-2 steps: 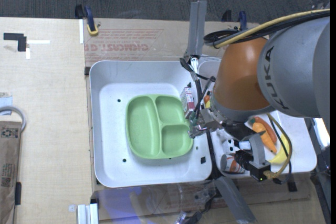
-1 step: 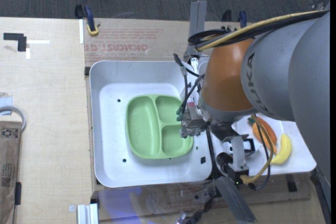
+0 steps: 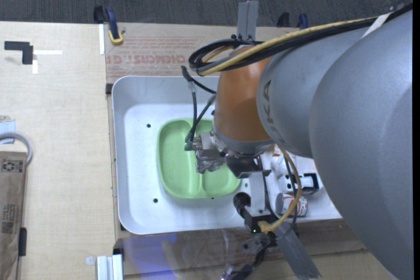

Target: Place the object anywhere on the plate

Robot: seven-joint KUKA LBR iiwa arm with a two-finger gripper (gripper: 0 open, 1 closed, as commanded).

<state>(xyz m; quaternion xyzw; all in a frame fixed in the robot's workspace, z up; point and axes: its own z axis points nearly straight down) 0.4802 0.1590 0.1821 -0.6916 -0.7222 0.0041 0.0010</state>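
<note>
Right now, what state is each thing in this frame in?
Plate: green, flat in the white bin, partly hidden by the arm, visible part bare.
Bin: white, on the bench, holding the plate.
Gripper: over the plate's right part; fingers too hidden to judge.
Arm: reaching in from the right, covering much of the bin.
Object: can't make one out.

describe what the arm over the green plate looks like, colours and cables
The arm is bulky, rounded and grey, with a glossy orange band above the wrist. Black and yellow cables loop across its top. The hand below is grey metal, with thin black wires running to it.
</note>
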